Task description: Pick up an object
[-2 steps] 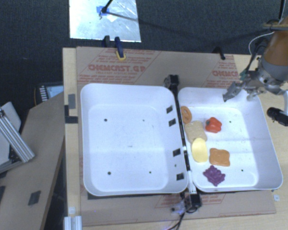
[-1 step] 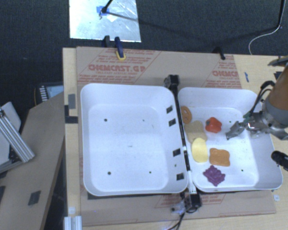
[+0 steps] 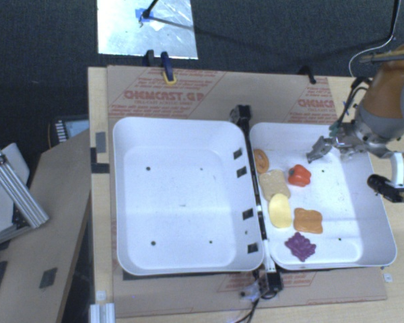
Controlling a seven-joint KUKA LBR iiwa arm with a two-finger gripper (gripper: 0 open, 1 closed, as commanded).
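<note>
The gripper hangs over the upper part of the right bin, just up and to the right of a small red-orange pepper-like toy, which I take as the landmark. Its two fingers look slightly parted with nothing between them, so it reads as open and empty. The arm comes in from the right, its orange band above the wrist, which explains why the tool sits tilted toward the bin's centre instead of straight down. The likely targets cluster around the pepper: a round brown piece to its upper left against the divider, a pale beige piece to its lower left, a yellow lemon-like piece below that, an orange piece directly below the pepper, and a purple grape-like cluster lowest. The pepper lies nearest the fingertips, so it seems the probable pick. The left bin lies well to the pepper's left.
</note>
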